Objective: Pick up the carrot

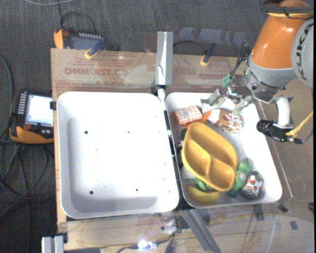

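The carrot (pixel 206 116) is hard for us to make out: the best match we find is a small orange sliver in the far part of the right-hand bin (pixel 274 168), lying between an orange-red snack box (pixel 187 115) and a white printed packet (pixel 230 122), with most of it hidden under the far rim of a yellow divided dish (pixel 209 155). We cannot say for sure that this sliver is the carrot. The gripper (pixel 227 100) hangs just beyond it, over the far edge of the same bin, and its jaws look spread apart, with nothing between them as far as we can tell. The grey arm with its orange band (pixel 276 30) comes in from the upper right. The yellow dish sits tilted across the middle of the bin, resting on other things. At its near edge we see a banana (pixel 203 195) and, beside that, a green bottle (pixel 242 174) touching a small printed can (pixel 252 185) in the near right corner. The left-hand bin (pixel 60 141) lies just beside the right one, their rims close along the middle. Both bins rest on the counter (pixel 105 70), whose brown top carries faint red lettering, and a metal post (pixel 164 57) stands at the far side between them. On the dark floor to the left lies a handheld control pendant (pixel 34 115) with a lit screen, among loose cables.
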Tool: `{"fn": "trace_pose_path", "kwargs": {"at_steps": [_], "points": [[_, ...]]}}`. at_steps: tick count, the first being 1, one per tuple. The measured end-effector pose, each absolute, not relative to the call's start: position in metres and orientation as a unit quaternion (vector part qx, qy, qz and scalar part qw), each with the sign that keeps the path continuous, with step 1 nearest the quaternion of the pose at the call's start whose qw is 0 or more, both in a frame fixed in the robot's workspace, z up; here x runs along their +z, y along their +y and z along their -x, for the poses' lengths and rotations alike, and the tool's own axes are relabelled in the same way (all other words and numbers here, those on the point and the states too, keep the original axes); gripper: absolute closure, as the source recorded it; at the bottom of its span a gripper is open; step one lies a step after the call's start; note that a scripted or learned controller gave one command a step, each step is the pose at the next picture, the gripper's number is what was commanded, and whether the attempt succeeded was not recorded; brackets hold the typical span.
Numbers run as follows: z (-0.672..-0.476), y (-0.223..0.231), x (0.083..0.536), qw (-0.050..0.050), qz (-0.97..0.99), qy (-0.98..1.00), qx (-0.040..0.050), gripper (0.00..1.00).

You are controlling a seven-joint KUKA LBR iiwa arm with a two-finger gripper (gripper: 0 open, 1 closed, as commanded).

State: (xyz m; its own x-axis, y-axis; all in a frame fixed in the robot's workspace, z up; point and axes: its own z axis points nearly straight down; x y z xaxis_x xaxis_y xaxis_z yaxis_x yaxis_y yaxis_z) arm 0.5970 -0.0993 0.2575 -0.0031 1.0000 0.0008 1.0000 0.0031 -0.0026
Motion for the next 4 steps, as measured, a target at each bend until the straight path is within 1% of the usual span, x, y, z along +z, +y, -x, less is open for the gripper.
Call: {"fn": "trace_pose_path", "kwargs": {"at_steps": [1,2,3,4], "points": [[-0.597,-0.098,0.266,0.003,0.705,-0.709,0.0009,1.0],[-0.569,-0.074,0.307,0.001,0.695,-0.719,0.0001,1.0],[-0.564,-0.122,0.301,0.0,0.813,-0.583,0.002,1.0],[-0.565,-0.121,0.309,0.001,0.812,-0.583,0.0035,1.0]]}}
